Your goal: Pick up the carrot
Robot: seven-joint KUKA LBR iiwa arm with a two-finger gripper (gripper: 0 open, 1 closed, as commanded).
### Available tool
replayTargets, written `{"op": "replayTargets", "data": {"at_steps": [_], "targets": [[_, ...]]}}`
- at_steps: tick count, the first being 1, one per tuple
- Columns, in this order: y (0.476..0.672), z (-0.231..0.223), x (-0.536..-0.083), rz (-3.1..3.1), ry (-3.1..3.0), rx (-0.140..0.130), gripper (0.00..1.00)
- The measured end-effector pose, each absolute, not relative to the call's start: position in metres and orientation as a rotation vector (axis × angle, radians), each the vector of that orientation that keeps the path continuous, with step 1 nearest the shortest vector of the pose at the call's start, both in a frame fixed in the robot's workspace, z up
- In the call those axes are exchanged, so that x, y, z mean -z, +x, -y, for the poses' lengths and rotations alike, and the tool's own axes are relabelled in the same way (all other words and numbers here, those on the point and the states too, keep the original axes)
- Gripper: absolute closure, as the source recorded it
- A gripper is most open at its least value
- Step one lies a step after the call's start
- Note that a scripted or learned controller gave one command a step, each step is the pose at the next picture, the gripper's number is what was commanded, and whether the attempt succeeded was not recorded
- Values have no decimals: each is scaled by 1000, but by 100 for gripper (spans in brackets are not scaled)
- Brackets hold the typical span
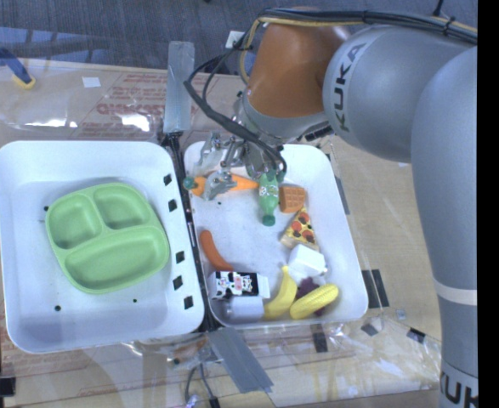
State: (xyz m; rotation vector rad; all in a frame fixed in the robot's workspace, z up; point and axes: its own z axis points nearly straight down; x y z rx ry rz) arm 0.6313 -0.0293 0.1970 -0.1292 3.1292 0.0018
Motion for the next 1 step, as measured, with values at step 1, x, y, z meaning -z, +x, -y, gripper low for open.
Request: {"op": "replayTargets", "data": {"at_steps": [1], "targets": [[591, 52, -192, -3118, 394, 1, 100]]}}
